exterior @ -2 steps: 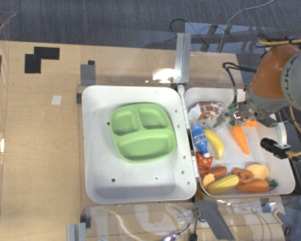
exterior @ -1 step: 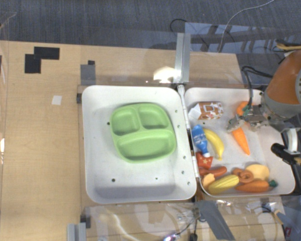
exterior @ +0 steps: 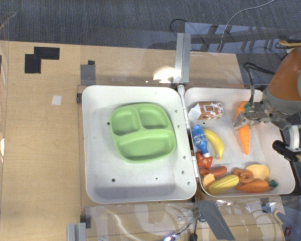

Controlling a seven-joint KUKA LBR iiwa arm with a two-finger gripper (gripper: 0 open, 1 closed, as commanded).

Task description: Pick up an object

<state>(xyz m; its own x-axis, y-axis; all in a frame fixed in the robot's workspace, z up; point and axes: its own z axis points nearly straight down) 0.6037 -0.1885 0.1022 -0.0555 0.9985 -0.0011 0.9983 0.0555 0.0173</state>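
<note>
Surface [exterior: 35, 149]: pale wood, bearing two shallow white bins side by side.
Left bin [exterior: 98, 179]: holds a light green plastic divided tray [exterior: 142, 132], three compartments, lying flat near the middle.
Right bin [exterior: 283, 177]: crowded with toy food.
Orange carrot [exterior: 245, 138]: plastic, cone-shaped, lying in the right bin's far right part, tip pointing toward the near edge; a second orange piece [exterior: 240, 108] just beyond it.
Pincer [exterior: 248, 115]: at the carrot's thick upper end, metal fingers low over it (open or closed cannot be told from this angle).
Arm [exterior: 291, 84]: grey with orange band, reaching in from the right.
Yellow banana [exterior: 214, 142]: plastic, curved, left of the carrot, beside a blue and white bottle [exterior: 199, 139].
Brown and white packet [exterior: 209, 111]: at the far left of the right bin.
Near edge: red sausage [exterior: 214, 173], yellow fruit [exterior: 223, 184], another orange carrot [exterior: 253, 186], pale yellow round fruit [exterior: 259, 172], clustered and touching.
</note>
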